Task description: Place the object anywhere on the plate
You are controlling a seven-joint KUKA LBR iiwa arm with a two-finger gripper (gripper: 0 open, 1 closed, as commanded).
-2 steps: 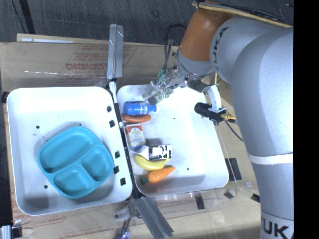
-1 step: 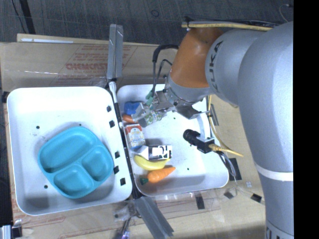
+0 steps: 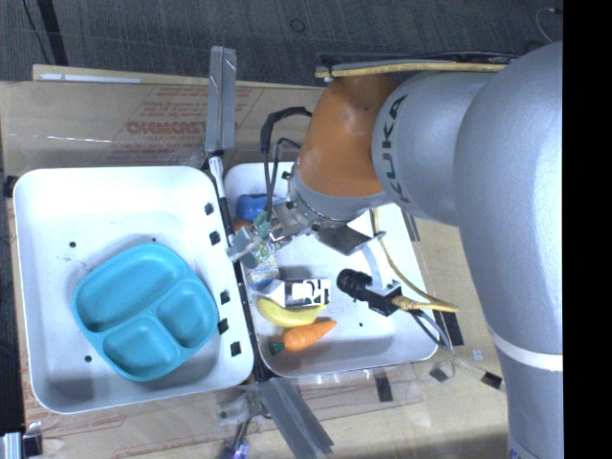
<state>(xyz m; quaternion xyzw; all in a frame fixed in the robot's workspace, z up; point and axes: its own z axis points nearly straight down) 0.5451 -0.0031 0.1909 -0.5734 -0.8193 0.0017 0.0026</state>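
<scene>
A blue three-compartment plate [image 3: 143,309] lies in the left white bin [image 3: 57,199] with nothing on it. My gripper [image 3: 253,242] hangs low at the left edge of the right bin [image 3: 402,347], close to the divider between the bins. A blue object [image 3: 251,206] lies just behind the gripper, partly hidden by it. In front of the gripper lie a yellow banana [image 3: 282,312], an orange carrot [image 3: 308,335] with a green top, and a small black-and-white box [image 3: 308,293]. The arm's bulk hides the back of the right bin.
A black cylindrical part with a yellow cable [image 3: 368,290] lies over the right bin's middle. A grey upright bar [image 3: 221,103] stands behind the divider. Cardboard [image 3: 115,113] backs the bins.
</scene>
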